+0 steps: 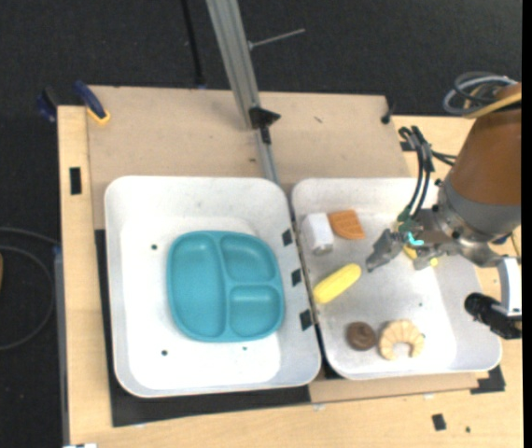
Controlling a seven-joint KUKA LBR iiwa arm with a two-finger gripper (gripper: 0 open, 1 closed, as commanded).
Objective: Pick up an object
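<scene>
My gripper (pixel 404 258) hangs over the middle of the right bin (pixel 453 343). Its fingers are spread open with nothing between them. One fingertip (pixel 377 258) points toward a yellow corn-like piece (pixel 337 282) lying just to its lower left. A white cylinder (pixel 318 231) and an orange wedge (pixel 345 224) sit at the bin's upper left. Near the front edge lie a brown doughnut (pixel 360 336) and a beige croissant-shaped pastry (pixel 402 339).
The left bin (pixel 135 213) holds a teal divided plate (pixel 226 285). A grey metal post (pixel 238 54) rises behind the bins, with a thin rod running down to the divider between them. The arm's orange-banded body (pixel 490 166) covers the right bin's far right corner.
</scene>
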